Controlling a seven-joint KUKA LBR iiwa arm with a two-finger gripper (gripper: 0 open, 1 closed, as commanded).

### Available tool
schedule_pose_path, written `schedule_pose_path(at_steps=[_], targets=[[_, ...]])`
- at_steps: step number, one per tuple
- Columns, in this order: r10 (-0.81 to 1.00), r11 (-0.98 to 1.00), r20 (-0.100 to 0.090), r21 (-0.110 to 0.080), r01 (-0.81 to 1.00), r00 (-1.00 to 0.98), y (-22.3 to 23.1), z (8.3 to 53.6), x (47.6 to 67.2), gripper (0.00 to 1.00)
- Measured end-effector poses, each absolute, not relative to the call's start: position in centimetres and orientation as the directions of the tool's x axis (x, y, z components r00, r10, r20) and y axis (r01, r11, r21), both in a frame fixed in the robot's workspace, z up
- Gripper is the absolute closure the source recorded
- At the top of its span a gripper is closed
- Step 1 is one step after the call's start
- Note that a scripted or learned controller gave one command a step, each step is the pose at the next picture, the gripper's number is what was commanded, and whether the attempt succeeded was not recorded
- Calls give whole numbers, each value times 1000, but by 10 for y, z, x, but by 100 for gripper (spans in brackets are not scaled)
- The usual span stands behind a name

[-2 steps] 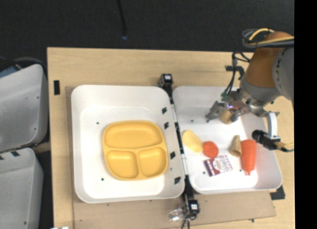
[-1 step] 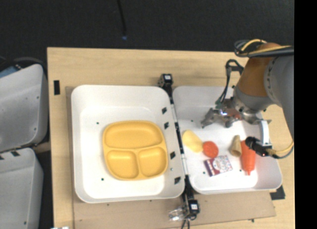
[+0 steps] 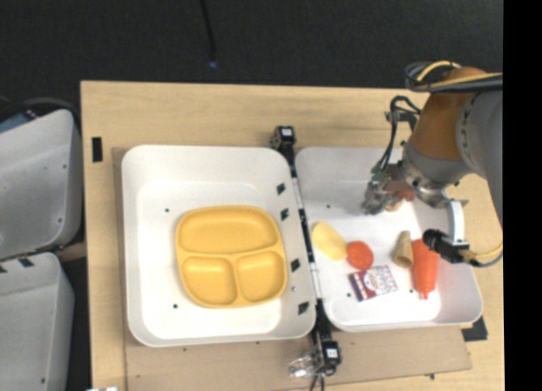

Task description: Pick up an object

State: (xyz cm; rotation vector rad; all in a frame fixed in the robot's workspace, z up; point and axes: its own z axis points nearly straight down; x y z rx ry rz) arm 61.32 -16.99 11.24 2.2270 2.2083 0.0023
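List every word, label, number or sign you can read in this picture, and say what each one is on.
No text can be read.
Small packet in the right bin: printed red and dark patches, too blurred to read.
Black tags on the divider between the bins: no legible marks.
Yellow tray, left bin: no print visible.

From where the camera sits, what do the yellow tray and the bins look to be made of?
The tray looks like moulded plastic: one even yellow, rounded compartments, a dull sheen. The bins also look like plastic, thin and white with rounded corners, though painted metal can't be ruled out.
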Motion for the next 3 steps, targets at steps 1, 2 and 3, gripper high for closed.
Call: schedule_pose_path(at_steps=[1,2,3], targets=[[1000,2,-1,6,1000,-2,-165,160,620,100],[1000,3,-2,8,1000,-3,-166,215,622,100],[1000,6,1,2,1000,-6,-110,230,617,100]])
